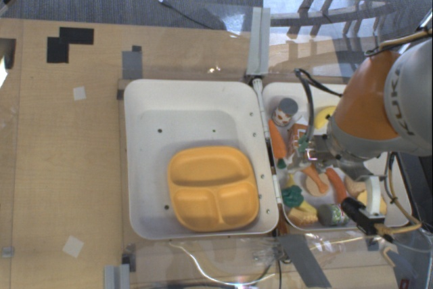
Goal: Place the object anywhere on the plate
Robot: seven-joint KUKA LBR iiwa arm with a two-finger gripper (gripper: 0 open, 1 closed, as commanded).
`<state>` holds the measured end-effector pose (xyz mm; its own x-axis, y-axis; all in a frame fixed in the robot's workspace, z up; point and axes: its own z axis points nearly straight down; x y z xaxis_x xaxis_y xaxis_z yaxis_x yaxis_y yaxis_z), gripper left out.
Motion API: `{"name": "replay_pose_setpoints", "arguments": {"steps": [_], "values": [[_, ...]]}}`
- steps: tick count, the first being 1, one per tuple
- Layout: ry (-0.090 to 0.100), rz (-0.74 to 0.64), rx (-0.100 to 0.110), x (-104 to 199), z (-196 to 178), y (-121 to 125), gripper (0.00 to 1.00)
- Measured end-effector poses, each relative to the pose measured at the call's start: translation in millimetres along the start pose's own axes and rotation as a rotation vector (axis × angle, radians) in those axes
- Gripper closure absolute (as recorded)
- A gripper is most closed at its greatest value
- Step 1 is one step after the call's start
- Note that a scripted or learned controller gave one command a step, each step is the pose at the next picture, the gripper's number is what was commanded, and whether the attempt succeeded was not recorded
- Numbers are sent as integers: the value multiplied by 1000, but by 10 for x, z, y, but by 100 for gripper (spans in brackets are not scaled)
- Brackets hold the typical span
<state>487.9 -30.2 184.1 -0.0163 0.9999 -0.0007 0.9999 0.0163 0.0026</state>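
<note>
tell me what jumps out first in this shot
The yellow plate with three compartments sits in the left bin. The grey arm with its orange band reaches in from the right over the right bin, which is crowded with toy foods, among them an orange carrot.

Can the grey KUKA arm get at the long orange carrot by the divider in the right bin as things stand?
Probably yes. The long orange carrot lies uncovered along the right white bin's left wall, and the gripper hovers just beside it. That wall leaves little room on one side.
</note>
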Motion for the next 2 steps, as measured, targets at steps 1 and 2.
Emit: {"name": "replay_pose_setpoints", "arguments": {"steps": [1, 2], "values": [[1, -330, -7, 576, -544, 22, 100], [0, -329, -6, 568, -541, 21, 0]]}}
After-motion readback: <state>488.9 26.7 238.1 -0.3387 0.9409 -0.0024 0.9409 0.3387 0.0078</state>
